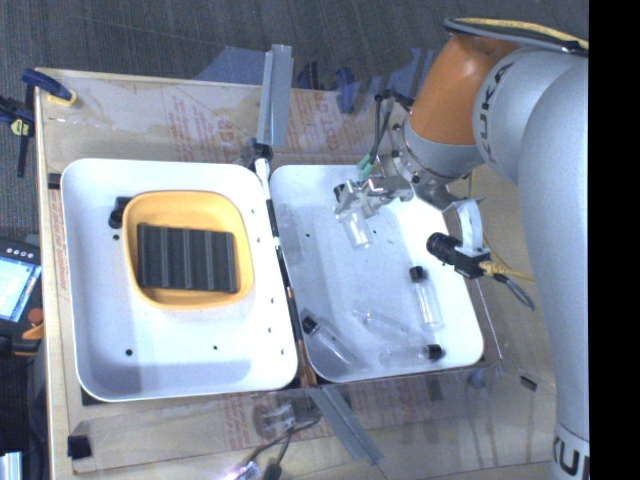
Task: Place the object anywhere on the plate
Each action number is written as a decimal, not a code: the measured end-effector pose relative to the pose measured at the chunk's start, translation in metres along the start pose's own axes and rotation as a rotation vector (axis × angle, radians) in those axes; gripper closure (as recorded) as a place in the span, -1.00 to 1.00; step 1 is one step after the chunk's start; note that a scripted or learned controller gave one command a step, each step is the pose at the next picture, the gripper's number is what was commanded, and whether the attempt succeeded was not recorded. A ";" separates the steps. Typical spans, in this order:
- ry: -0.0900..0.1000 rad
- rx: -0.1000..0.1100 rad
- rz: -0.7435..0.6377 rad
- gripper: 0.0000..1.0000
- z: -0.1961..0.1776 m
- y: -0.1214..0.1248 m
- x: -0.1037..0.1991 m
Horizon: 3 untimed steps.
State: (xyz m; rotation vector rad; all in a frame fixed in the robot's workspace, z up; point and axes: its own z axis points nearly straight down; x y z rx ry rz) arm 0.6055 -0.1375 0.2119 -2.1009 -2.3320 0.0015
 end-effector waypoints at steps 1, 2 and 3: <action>-0.002 -0.003 -0.242 1.00 -0.001 0.038 0.036; -0.001 0.001 -0.496 1.00 0.020 0.041 0.108; -0.001 0.001 -0.496 -1.00 0.020 0.041 0.108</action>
